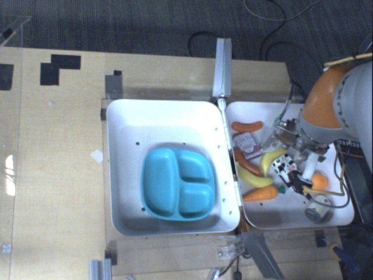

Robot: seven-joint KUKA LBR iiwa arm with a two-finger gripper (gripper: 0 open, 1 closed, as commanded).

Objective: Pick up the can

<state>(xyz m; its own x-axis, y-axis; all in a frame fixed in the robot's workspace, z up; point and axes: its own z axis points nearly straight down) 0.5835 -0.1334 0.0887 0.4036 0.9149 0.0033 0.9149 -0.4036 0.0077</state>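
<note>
Progress: early | can [247, 143] lies in right bin [344, 217], unlifted | gripper [289, 172] low nearby, grip state unclear

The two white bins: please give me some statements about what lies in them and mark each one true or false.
1. The blue tray lies in the left bin. True.
2. A carrot lies in the right bin. True.
3. The banana lies on the blue tray. False: it lies in the right bin, beside the carrot.
4. The gripper hangs over the left bin. False: it is over the right bin.
5. The sausage lies near the right bin's far edge. True.
</note>
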